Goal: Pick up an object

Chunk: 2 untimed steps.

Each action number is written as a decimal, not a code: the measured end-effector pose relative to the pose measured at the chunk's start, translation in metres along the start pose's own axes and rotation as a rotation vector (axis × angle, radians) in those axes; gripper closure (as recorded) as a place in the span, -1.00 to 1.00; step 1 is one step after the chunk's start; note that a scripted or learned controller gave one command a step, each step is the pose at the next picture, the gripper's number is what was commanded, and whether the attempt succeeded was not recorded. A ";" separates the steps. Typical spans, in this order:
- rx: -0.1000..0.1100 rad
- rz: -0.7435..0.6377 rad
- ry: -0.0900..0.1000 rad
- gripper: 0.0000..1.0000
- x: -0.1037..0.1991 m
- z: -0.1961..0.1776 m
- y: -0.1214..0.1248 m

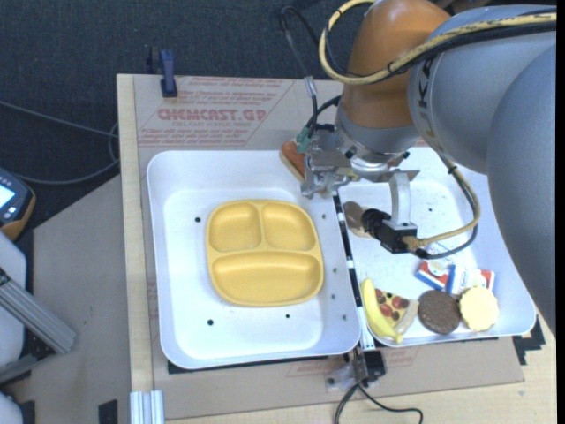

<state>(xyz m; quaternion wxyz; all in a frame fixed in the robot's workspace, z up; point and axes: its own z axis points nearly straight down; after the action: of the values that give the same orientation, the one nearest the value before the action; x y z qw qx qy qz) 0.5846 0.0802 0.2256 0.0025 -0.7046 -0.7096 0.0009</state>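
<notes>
Gripper (320,177) — grip state unclear, low over bins' shared wall, yellow tray (263,252) left.

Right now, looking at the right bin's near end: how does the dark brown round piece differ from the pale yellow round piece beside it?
The brown cookie is dark chocolate-coloured with a rough, speckled face; the yellow cookie is pale and smooth-looking. The brown cookie lies nearer the pizza slice; the yellow cookie lies nearer the right bin's outer edge. Both are flat, round, similar in size, side by side, apparently touching.
</notes>
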 end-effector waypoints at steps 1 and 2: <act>-0.010 0.009 -0.003 1.00 -0.032 -0.043 -0.008; 0.000 0.012 -0.003 1.00 -0.085 -0.015 -0.019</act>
<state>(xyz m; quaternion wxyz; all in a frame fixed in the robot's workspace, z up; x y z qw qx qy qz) 0.5660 -0.0053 0.2402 0.0014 -0.7089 -0.7053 0.0021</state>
